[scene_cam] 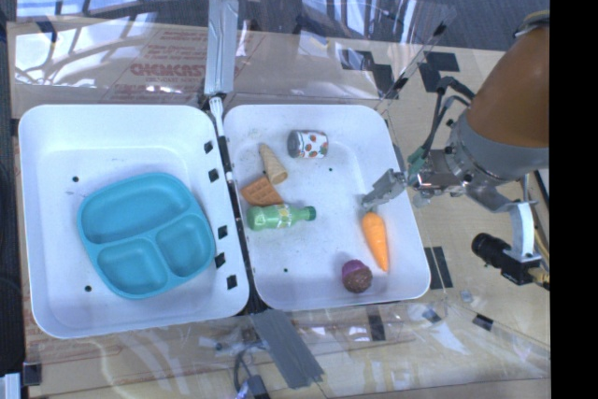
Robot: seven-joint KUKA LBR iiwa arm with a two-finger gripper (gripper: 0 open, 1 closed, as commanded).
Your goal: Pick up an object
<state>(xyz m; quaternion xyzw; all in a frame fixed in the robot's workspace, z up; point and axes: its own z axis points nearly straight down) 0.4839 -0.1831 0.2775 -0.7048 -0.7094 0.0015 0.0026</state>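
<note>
Seemingly, the approach is under way: the jaws (383,192), whose state cannot be told, are poised just above the carrot (376,240) at right of centre, so a descent is needed.

1. I count two white bins: the left bin (37,229) and the right bin (318,294).
2. One blue divided plate (145,234), with three compartments, lies in the left bin.
3. One carrot (376,240) sits at the right of the right bin.
4. One green bottle (277,217) lies near its left side.
5. One small can (307,144) is at its far side.
6. I see two cone-shaped pieces: one tan cone (274,163), one orange wedge (261,192).
7. One dark round fruit (356,276) sits at the near edge.
</note>
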